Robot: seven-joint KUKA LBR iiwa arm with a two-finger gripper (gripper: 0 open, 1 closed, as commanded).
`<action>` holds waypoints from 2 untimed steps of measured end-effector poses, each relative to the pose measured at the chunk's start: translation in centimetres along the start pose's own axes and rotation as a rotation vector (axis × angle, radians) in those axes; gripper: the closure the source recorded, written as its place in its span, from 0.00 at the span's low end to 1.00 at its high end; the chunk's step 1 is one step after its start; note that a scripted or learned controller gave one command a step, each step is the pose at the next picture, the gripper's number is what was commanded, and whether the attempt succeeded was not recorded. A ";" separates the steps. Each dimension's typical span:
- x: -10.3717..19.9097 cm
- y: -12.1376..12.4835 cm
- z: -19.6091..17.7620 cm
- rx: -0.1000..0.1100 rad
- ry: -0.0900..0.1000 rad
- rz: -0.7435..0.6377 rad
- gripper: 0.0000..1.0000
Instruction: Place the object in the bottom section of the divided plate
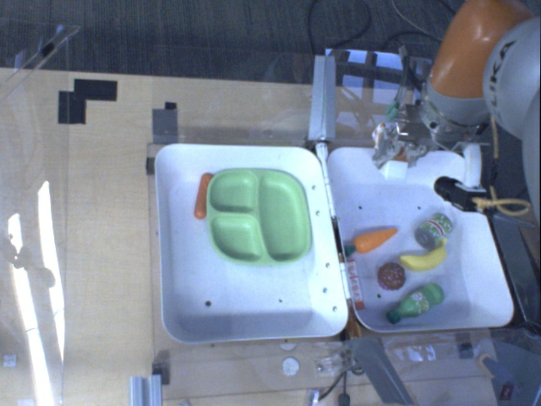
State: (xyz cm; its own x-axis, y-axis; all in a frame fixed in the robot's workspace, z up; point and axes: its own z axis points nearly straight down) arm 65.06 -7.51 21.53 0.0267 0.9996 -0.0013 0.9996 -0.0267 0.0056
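A green divided plate lies in the left bin, with nothing in its sections. A thin orange-red sausage rests on the bin floor against the plate's left edge. In the right bin lie an orange carrot, a small can, a yellow banana, a round brown disc and a green bottle. My gripper hangs over the far left corner of the right bin, well above and behind these objects. I see nothing held in it.
A metal divider separates the two bins. A metal post stands behind the bins near the gripper. The arm's grey body and orange band fill the upper right. Bare bin floor lies in front of the plate.
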 end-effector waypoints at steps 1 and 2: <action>6.9 -6.0 3.1 0.003 0.003 -0.251 1.00; 13.5 -5.4 2.9 0.000 0.003 -0.285 1.00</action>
State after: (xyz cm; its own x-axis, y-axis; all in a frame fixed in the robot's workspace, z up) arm 60.07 6.10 18.53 -0.2551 0.9669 0.0002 0.9669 0.2551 0.0055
